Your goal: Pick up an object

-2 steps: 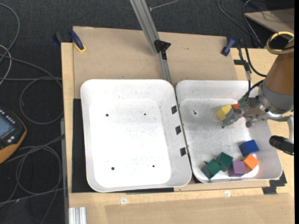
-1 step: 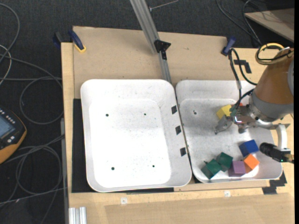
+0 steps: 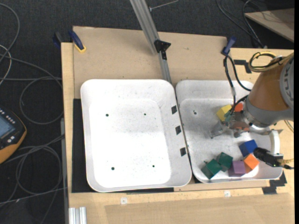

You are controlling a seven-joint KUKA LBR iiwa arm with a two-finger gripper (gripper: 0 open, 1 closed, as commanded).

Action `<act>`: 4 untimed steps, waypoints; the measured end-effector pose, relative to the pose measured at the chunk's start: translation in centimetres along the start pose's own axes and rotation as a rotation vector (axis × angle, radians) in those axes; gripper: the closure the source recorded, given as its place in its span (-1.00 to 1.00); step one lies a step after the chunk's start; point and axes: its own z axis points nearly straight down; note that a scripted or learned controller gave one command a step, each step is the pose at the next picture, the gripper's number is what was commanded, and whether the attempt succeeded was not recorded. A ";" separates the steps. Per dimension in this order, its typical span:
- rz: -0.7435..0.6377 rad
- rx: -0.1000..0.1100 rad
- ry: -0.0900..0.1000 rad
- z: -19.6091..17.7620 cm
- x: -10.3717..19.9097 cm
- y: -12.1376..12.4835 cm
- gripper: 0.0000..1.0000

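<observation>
Where arm enters right bin (image 3: pixel 187 101): gripper (image 3: pixel 227 125) beside yellow block (image 3: pixel 224 111); clench indiscernible, possibly empty; coloured blocks (image 3: pixel 233 164) below.

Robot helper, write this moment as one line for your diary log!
arm: over right bin | gripper: low, beside yellow block | held: nothing seen | blocks: clustered near front corner | left bin: no blocks
</observation>
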 end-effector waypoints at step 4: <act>-0.001 -0.010 -0.003 -16.2 1.0 1.0 1.00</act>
